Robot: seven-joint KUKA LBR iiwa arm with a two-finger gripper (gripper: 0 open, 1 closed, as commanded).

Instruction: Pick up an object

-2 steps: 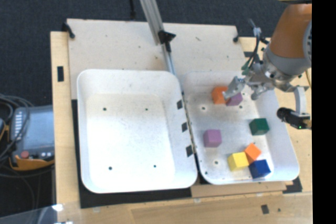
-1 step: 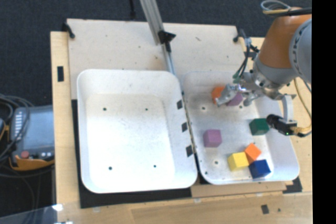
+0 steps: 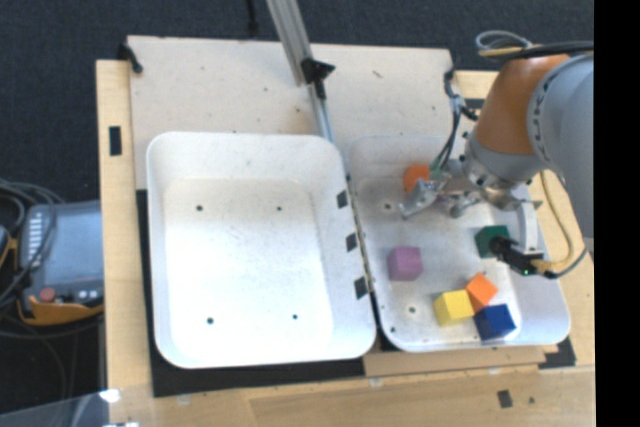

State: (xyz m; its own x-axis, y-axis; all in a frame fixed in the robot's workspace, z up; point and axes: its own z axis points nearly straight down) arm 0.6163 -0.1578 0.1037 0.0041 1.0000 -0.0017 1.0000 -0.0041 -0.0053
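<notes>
Looking down at the bench, two white bins are seen side by side, and six loose things can be counted in the right bin (image 3: pixel 392 320). The left bin (image 3: pixel 250 245) sits at its 9 o'clock.

The gripper (image 3: pixel 437 200) is parked over the upper half of the right bin, with the arm (image 3: pixel 520 115) reaching in from 3 o'clock. Whether it's open or closed can't be made out from this angle.

A small orange piece (image 3: pixel 415 177) is tucked right against the gripper at its 10 o'clock. It's too small and half hidden, so no long axis or heading can be called.

One of each is counted further down: a green block (image 3: pixel 491 240) at 4 o'clock from the gripper, a purple cube (image 3: pixel 404 263) at 7 o'clock, and an orange cube (image 3: pixel 481 290), yellow cube (image 3: pixel 453 306) and blue cube (image 3: pixel 494 321) bunched together near the bin's 5 o'clock corner.
</notes>
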